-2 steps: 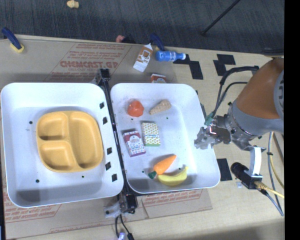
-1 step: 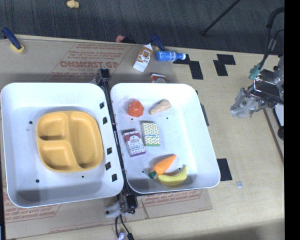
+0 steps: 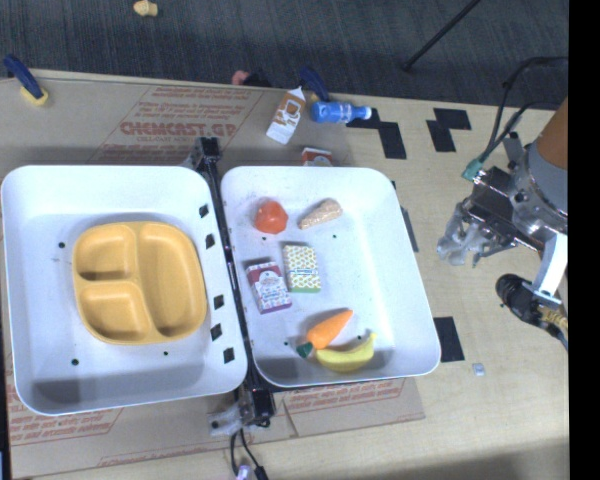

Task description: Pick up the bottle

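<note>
From my seat, starting at nine o'clock, the left bin (image 3: 20, 198) holds a yellow tray (image 3: 138, 280) lying flat in its middle, well apart from the job, so I read it as mere clutter. Next comes the right bin (image 3: 405, 268), where the small things are scattered loose: a tomato (image 3: 271, 216) and a bread roll (image 3: 320, 212) toward twelve o'clock, a red pack (image 3: 268, 286) just beside a green pack (image 3: 302, 267) at the centre, and a carrot (image 3: 329, 328) touching a banana (image 3: 348, 354) at six o'clock. The bottle (image 3: 332, 113), blue, lies on its side outside both bins, on the bench at twelve o'clock of the right bin, near a small carton (image 3: 286, 116). I judge it will need a long reach, and it may roll. At three o'clock the gripper (image 3: 470, 240) hangs over bare bench, well apart from the bottle, touching nothing; whether its jaws are spread or pressed together I cannot tell.
</note>
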Available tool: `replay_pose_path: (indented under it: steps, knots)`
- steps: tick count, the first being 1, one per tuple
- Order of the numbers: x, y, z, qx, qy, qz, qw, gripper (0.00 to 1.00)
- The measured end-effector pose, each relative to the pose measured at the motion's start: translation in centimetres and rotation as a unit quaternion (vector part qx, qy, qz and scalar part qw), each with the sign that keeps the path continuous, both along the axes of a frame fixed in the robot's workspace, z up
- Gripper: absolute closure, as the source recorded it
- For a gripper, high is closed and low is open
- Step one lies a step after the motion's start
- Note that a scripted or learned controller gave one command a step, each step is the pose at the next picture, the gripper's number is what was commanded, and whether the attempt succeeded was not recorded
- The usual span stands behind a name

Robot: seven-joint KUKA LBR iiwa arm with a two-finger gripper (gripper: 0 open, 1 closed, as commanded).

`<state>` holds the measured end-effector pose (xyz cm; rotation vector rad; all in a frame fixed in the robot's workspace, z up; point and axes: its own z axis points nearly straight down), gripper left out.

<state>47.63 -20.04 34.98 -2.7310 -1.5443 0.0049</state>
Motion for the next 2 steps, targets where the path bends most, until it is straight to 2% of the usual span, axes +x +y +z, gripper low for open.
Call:
replay_pose_path:
  steps: [1,2]
  knots:
    - [-0.1,0.0,-15.5,0.0007,0.001,0.006,1.0,1.0]
    - [-0.1,-0.2,-18.7,0.0004,0.001,-0.033,0.9994,1.0]
